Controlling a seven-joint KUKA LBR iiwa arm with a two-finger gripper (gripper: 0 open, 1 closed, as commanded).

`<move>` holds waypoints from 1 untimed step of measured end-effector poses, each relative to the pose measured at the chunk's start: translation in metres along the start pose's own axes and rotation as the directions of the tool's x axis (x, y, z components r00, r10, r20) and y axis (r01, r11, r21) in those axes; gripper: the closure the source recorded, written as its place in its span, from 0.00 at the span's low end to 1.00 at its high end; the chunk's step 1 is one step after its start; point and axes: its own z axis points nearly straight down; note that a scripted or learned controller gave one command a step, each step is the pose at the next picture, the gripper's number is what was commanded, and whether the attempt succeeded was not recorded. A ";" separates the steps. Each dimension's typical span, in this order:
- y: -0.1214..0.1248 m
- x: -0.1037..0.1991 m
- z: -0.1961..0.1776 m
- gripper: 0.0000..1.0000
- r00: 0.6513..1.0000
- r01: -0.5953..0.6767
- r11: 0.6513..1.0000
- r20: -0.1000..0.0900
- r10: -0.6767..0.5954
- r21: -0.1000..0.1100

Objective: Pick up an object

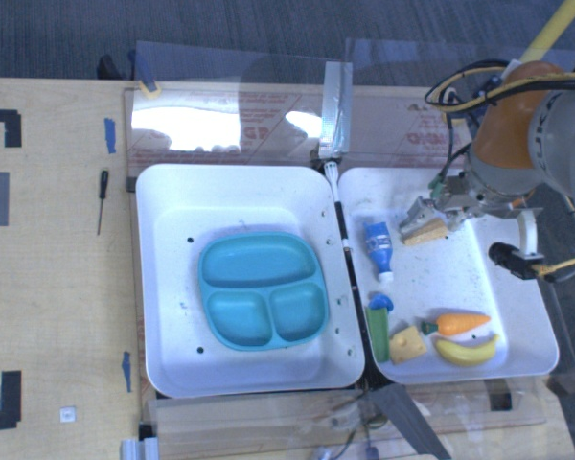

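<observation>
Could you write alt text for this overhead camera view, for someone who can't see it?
A grey robot arm reaches from the right, its gripper low over a tan block in the right white bin. That bin also holds a blue tube, a green marker, a carrot and a banana. The left bin holds a blue divided tray.

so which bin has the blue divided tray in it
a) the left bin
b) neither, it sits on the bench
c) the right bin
a) the blue divided tray lies flat in the left bin, while the right bin holds the small items such as the banana and the carrot.
</observation>
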 end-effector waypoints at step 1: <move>0.002 -0.001 -0.013 1.00 1.000 -0.001 1.000 0.002 0.001 -0.008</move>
